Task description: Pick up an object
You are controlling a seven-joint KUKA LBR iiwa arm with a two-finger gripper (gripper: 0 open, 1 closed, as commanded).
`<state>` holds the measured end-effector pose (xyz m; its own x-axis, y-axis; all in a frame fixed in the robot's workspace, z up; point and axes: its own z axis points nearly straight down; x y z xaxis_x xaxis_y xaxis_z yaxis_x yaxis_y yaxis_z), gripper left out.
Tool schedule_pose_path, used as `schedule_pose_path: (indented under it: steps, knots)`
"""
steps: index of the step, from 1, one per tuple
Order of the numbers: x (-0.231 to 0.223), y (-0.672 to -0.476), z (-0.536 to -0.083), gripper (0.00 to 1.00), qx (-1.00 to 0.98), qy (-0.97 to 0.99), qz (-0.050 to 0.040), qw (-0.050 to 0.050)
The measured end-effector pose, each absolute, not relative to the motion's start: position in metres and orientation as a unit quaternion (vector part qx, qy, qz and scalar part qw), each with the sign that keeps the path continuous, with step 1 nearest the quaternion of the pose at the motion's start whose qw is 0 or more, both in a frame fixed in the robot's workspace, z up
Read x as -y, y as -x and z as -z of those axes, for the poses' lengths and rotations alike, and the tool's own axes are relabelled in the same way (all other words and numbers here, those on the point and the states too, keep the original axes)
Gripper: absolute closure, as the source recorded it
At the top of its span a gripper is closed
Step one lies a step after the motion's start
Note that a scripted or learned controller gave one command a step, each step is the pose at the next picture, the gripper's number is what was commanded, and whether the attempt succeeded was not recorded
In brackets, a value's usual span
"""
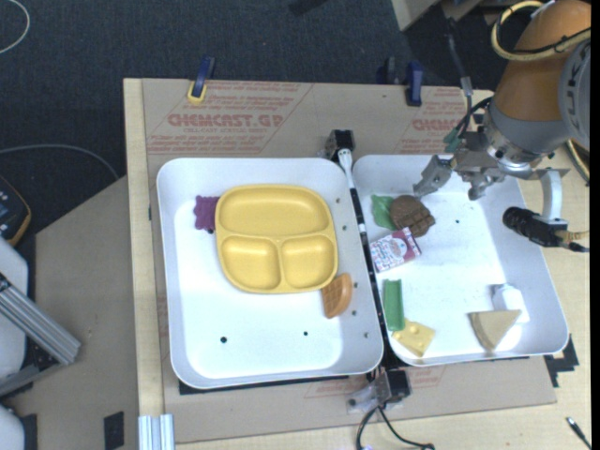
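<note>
A: Progress? Nothing lifted yet. The gripper [457,172] hovers over the far end of the right white bin [534,279].

B: Fingers [433,178]?

A: Spread open, holding nothing. Nearest candidate, a brown lumpy cookie-like piece [412,214], lies just left and nearer, untouched. Descent and grasp remain.
</note>
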<state>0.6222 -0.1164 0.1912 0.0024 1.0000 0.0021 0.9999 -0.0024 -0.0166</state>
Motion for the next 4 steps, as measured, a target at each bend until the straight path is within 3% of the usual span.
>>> schedule_pose_path:
  steps: [1,3,4]
  knots:
    - [0.116,-0.625,-0.2,0.0,0.707,0.707,-0.0003,0.001]
    - [0.124,-0.624,-0.109,0.0,0.707,0.707,-0.0017,0.003]
    - [0.124,-0.626,-0.088,0.0,0.707,0.707,0.0013,0.0]
